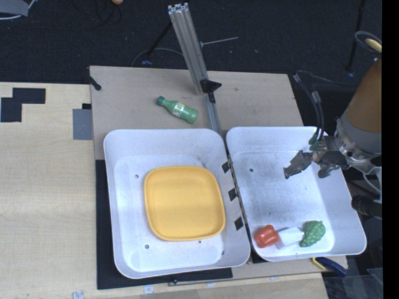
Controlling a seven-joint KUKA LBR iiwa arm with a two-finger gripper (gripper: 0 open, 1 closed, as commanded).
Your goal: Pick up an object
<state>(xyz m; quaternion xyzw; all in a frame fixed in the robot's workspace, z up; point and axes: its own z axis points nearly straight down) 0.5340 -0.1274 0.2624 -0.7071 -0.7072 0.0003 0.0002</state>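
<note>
Tool hung over the right bin, near its right rim, fingers spread, nothing between them. Red pepper, white block and green bunch lay touching in a row at that bin's near edge. Yellow plate sat in the left bin. Green bottle lay on the bench behind.

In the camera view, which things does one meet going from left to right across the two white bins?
Yellow plate → red pepper → small white object → green grapes; the gripper hangs above the right bin.
</note>
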